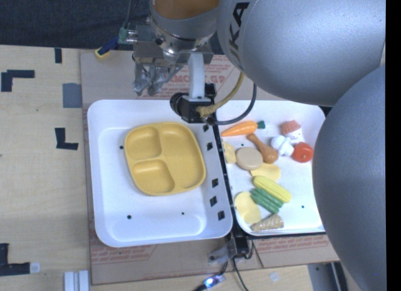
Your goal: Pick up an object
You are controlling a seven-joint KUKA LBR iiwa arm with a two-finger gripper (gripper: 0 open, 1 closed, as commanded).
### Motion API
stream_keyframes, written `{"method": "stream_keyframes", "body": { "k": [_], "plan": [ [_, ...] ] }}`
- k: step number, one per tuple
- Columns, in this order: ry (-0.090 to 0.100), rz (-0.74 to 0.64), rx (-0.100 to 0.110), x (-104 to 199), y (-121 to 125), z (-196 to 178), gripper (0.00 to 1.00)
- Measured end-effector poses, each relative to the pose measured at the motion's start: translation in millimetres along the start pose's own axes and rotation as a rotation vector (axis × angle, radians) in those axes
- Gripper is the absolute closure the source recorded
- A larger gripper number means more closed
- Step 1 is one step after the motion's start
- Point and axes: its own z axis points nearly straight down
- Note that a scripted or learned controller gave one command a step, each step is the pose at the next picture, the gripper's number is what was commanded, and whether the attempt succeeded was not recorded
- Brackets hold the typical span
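Gripper [150, 81] high above far rim of left bin [100, 158], over brown cardboard sheet [106, 76]; nothing seen between fingers; open or shut, cannot tell. Yellow divided plate [165, 158] flat in left bin, alone there. Right bin [307, 208] crowded with toy food: carrot [239, 129], corn cob [272, 189], green pod [265, 200], tomato [302, 152], drumstick [263, 147], pale round slices. Black cable [216, 152] along seam between bins. Wooden bench [37, 177] around, black tape marks at left. Dark wall behind.
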Motion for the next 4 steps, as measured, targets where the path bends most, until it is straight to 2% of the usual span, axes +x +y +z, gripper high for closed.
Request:
{"method": "stream_keyframes", "body": {
  "k": [1,2,3,4],
  "plan": [
    [0.004,-0.001,0.002,0.7,-87.4,-7.2,1.0],
    [0.008,0.003,-0.017,-1.2,-44.8,-150.7,1.0],
    [0.003,0.002,0.0,-7.5,-107.8,-137.3,1.0],
    [-0.005,0.006,0.013,-17.3,-106.7,-11.7,1.0]
  ]
}}
